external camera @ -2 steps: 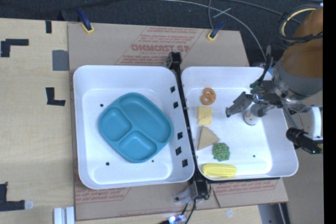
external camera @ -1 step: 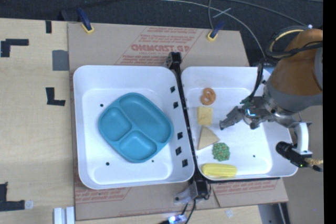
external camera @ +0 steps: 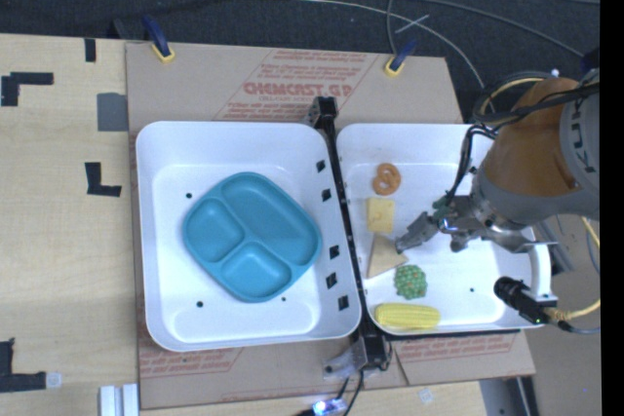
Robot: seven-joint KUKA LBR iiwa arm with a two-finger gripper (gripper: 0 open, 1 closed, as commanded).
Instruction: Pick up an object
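The right bin (external camera: 429,141) holds a small brown pretzel (external camera: 386,178), a yellow cheese square (external camera: 381,214), a pale cheese wedge (external camera: 385,257), a green broccoli piece (external camera: 410,282) and a yellow corn cob (external camera: 407,315). My gripper (external camera: 417,233) reaches in from the right and hovers just right of the cheese pieces, above the broccoli. Its dark fingers (external camera: 410,238) point left toward the wedge, with nothing visibly between them.
The left bin (external camera: 156,146) holds a blue three-compartment tray (external camera: 252,235). A black divider clip strip (external camera: 334,209) runs between the bins. Cables (external camera: 429,15) trail over the dark cloth behind, and the arm's orange band (external camera: 531,146) fills the right side.
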